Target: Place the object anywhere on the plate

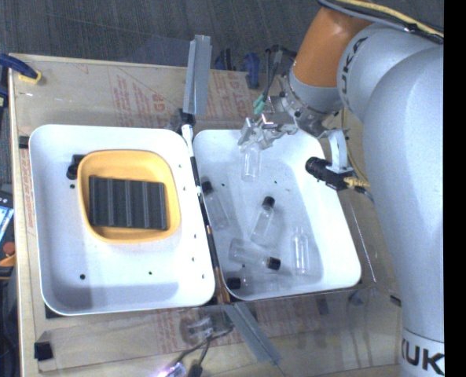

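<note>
Above the right white bin (339, 269), the gripper (256, 132) seems to pinch a clear plastic vial (251, 162), the yellow rectangular plate (128, 192) still bare

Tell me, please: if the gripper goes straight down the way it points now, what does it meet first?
Most likely the clear vial lying near the top of the right bin. The gripper hangs just above it, pointing down and a little left. Depth is hard to judge here, so it could miss the vial and touch the bin floor.
</note>
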Tool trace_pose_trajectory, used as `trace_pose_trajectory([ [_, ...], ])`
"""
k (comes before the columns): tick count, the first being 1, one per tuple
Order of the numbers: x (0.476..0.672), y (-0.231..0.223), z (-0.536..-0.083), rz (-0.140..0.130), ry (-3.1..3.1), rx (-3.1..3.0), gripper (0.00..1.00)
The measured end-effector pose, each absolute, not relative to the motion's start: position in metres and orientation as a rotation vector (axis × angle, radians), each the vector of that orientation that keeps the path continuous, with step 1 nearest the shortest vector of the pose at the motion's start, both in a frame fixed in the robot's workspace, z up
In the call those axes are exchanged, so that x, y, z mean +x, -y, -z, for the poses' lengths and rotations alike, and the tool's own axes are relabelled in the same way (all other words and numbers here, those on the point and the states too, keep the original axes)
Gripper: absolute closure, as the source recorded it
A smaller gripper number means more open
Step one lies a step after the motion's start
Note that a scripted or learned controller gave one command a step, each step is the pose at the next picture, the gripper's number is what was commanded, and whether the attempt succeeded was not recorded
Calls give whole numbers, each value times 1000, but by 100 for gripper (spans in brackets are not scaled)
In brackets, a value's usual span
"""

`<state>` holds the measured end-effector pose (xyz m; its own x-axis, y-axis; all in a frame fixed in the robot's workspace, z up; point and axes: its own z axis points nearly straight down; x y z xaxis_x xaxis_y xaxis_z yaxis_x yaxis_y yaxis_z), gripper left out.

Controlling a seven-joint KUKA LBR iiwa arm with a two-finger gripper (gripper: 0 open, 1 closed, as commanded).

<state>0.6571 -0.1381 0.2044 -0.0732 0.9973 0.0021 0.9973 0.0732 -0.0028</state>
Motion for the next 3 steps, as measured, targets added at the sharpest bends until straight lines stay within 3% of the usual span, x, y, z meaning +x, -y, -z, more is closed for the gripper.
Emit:
trace_pose_trajectory([
  [1, 657, 75, -192, -3, 2458, -1952, 100],
  [3, 612, 24, -191, -5, 2640, -1695, 100],
])
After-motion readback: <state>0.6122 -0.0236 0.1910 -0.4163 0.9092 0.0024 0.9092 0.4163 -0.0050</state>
